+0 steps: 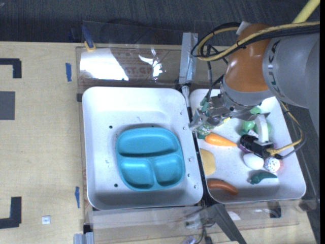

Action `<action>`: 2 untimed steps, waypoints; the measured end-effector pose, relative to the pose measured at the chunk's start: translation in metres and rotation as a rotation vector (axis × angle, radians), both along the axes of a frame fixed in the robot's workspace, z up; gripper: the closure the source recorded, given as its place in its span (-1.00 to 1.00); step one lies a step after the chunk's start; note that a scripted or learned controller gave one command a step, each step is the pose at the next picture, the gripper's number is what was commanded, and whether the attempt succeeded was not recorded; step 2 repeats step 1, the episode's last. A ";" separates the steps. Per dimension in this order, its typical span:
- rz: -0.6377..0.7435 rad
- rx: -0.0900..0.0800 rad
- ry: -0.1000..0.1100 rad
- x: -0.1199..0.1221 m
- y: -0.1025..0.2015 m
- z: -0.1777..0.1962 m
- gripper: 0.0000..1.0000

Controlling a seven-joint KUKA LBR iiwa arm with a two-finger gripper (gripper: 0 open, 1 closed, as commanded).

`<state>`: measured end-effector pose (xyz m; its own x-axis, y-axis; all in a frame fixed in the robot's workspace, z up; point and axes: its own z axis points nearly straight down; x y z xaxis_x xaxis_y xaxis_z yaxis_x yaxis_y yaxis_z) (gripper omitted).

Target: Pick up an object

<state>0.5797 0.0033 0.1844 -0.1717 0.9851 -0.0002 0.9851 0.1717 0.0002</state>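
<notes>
In the right bin (292,184) lie small toy foods: an orange carrot (220,140) on its side, a pale yellow piece (207,160) just below it, a red-brown sausage (222,186) near the front wall, a white egg (253,161), and a dark teal piece (262,177).

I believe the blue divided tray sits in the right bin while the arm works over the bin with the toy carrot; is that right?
Not quite: the camera view shows the blue divided tray in the left bin, not the right. The arm does work over the bin holding the toy carrot.
</notes>
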 end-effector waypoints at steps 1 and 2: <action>-0.215 0.001 0.004 -0.065 0.009 0.023 1.00; -0.215 0.001 0.004 -0.065 0.009 0.023 1.00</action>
